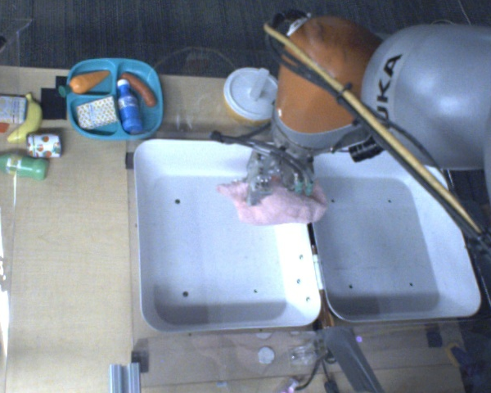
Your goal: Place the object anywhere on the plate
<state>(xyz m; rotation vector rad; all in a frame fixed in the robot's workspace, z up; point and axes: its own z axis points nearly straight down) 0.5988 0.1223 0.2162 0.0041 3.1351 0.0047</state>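
Left bin [204,301]: nearest; white, bare floor toward the near wall.
Right bin [393,293]: white, just beside the left bin.
Cloth [274,207]: pink, crumpled, at the far right of the left bin, by the wall between the bins.
Hand [278,178]: directly over the cloth, touching or nearly so; can't tell whether spread or closed, or whether it holds the cloth.
Risk: limp cloth may slip or trail on the bin wall when moved.
Obstacle: arm hides the far bin edges.
Tabletop [57,260]: far left, blue plate [151,97] with toy food; cup [250,92] beyond the bins.
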